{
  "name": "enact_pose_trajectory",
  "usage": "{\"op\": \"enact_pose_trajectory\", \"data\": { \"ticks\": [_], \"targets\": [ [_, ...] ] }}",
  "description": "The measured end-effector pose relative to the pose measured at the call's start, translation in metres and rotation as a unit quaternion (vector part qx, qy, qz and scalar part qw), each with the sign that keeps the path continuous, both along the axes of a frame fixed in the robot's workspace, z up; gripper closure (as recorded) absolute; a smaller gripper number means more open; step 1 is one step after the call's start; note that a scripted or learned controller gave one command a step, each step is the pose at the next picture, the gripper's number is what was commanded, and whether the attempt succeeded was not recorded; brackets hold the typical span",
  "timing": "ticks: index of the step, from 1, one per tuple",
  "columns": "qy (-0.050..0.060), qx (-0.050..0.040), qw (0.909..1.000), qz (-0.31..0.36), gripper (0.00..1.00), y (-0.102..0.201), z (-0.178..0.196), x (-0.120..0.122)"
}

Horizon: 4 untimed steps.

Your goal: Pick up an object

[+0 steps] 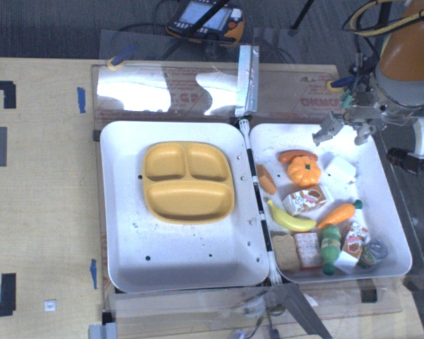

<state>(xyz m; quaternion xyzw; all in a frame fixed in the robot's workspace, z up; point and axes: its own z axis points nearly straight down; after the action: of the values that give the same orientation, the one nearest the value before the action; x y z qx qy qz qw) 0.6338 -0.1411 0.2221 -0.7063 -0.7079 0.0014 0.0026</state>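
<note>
My gripper point(344, 132) hangs over the far side of the right bin point(394, 210), with its two fingers spread open and nothing between them. Just below it in the bin lie an orange pumpkin point(304, 171), a white box point(340, 169) and a small orange-red piece point(297, 155). Nearer the front are a banana point(291, 219), a carrot point(337, 215), a round packet point(305, 200), a green bottle point(330, 248) and a small can point(374, 251).
The left bin point(120, 210) holds a yellow divided plate point(189, 181). An orange sausage-like piece point(266, 181) lies by the wall between the bins. A brown slab point(286, 253) and a red pack point(307, 250) sit at the right bin's front left.
</note>
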Motion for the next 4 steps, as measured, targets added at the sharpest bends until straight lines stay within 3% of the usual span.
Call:
{"op": "enact_pose_trajectory", "data": {
  "ticks": [1, 2, 3, 4],
  "targets": [
    [-0.005, -0.0009, 0.9998, 0.021, 0.0, 0.015, -0.119, -0.001],
    [-0.002, -0.0004, 0.9997, -0.026, 0.0, 0.039, -0.136, -0.019],
    [-0.003, -0.0011, 0.9997, 0.026, 0.0, 0.022, -0.048, -0.032],
    [-0.004, -0.0009, 1.0, 0.001, 0.0, 0.044, -0.136, -0.038]
  ]
}}
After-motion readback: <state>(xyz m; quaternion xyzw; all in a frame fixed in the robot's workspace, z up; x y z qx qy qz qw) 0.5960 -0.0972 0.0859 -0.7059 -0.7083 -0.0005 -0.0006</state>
